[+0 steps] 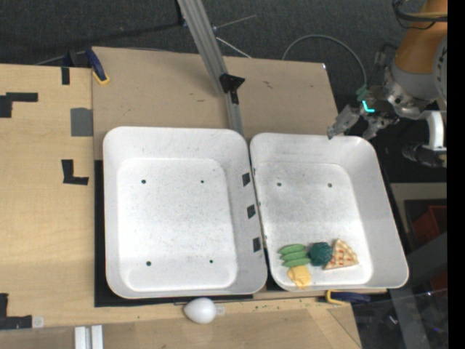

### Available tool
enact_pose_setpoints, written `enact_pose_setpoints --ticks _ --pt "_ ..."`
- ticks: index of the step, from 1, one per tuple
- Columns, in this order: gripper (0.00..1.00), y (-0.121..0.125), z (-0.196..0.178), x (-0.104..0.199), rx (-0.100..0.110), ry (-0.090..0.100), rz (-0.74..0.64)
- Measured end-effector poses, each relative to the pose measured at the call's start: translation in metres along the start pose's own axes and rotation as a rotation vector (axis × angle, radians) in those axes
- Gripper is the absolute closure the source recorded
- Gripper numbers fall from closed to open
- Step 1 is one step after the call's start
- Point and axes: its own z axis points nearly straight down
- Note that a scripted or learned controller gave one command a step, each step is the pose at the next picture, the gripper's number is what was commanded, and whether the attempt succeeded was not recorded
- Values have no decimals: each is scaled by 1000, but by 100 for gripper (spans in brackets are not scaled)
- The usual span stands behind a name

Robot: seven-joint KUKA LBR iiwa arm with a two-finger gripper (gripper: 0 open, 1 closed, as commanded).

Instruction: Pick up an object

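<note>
- Left bin [174,195] has nothing in it as far as I can see, just the speckled white floor, so my guess is it's the drop-off side or simply unused for this try.
- There's a white egg-shaped thing [200,310] sitting on the bench just below the left bin's front edge, outside both bins. Looks like a stray, probably not reachable as a target.
- Right bin [320,187] is where the action is. All the pickable stuff is bunched in its near corner: a green pod-like piece [293,252], a yellow piece [299,275] just under it, a dark green lump [319,252] and a pizza-slice toy [340,255]. They're touching or nearly so, which I'd say makes a clean single grab trickier.
- The gripper [354,122] hangs over the far right corner of the right bin, well apart from the pile. Its two fingers look spread, with nothing between them, so I'd call it a parked or starting pose, with the reach toward the pile not yet made.
</note>
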Motion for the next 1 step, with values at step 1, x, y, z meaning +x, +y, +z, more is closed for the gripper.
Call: enact_pose_setpoints --ticks 1 --pt "0 1 -3 0 -4 -2 -1"
